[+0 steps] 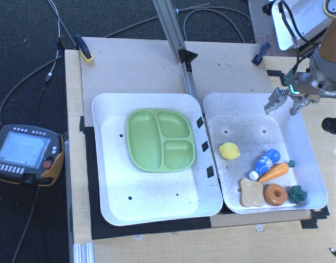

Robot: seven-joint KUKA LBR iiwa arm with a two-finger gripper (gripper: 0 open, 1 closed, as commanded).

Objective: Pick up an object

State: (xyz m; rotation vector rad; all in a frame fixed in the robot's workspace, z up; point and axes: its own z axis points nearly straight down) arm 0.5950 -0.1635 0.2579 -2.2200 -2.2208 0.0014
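Gripper (284, 104) seen spread apart and holding nothing above the far rim of the right bin (239, 106).

A lemon (230, 150) is seen near the middle of that bin, and a blue bottle (265, 163), a carrot (274, 172), a slice of toast (252, 193), a doughnut (276, 194) and a green broccoli piece (297, 193) are clustered at its near right corner. A green divided plate (160, 140) is laid in the left bin (110, 163) on the desk (129, 64).

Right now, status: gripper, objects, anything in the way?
Gripper open, holding nothing, over right bin's far edge. Lemon, bottle, carrot untouched. Path unobstructed.
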